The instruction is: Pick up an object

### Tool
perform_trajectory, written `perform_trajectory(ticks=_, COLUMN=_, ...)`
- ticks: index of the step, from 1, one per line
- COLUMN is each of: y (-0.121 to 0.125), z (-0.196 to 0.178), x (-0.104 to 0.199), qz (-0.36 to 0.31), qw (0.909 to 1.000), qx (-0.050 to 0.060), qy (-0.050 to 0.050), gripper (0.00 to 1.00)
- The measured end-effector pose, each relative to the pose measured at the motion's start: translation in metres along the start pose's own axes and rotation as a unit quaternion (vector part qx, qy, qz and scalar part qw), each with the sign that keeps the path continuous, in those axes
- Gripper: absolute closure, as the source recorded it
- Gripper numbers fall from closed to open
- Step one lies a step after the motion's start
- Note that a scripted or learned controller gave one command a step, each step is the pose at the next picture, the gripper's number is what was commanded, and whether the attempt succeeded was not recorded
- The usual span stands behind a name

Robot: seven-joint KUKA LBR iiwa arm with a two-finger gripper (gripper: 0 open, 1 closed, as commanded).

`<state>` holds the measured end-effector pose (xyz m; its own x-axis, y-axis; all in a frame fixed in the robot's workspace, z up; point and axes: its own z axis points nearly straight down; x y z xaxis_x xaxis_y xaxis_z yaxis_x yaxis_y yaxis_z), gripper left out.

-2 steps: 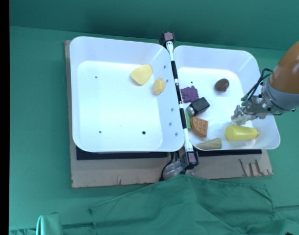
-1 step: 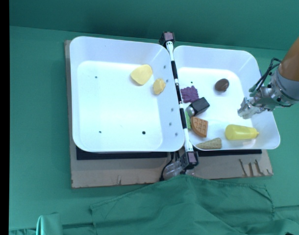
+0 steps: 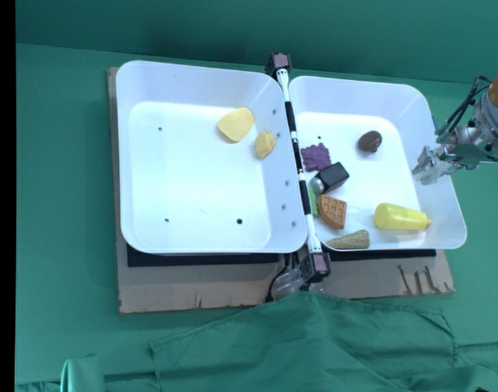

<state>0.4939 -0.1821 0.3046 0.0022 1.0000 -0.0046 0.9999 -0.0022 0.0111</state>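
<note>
My gripper (image 3: 426,168) hovers over the right rim of the right bin (image 3: 445,211), its fingers spread open with nothing between them. Below and left of it lies a yellow pear-shaped piece (image 3: 401,216). A brown round piece (image 3: 370,141) sits to the gripper's left. Near the divider lie a purple grape cluster (image 3: 316,156), a black block (image 3: 334,175), an orange waffle piece (image 3: 332,211) and a tan cone (image 3: 349,239). The left bin (image 3: 151,219) holds a yellow chip-like piece (image 3: 235,124) and a smaller yellow lump (image 3: 265,144).
A black-and-white rod (image 3: 295,149) runs along the seam between the bins. Both bins rest on cardboard (image 3: 192,288) over the green bench. Folded green cloth (image 3: 314,341) lies in front, near the lower edge.
</note>
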Motion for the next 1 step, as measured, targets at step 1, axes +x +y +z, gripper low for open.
perform_trajectory(ticks=1, y=-0.0027, z=-0.0459, x=-0.0017, qz=0.001, qw=1.0, qx=0.001, qy=0.0, gripper=1.0)
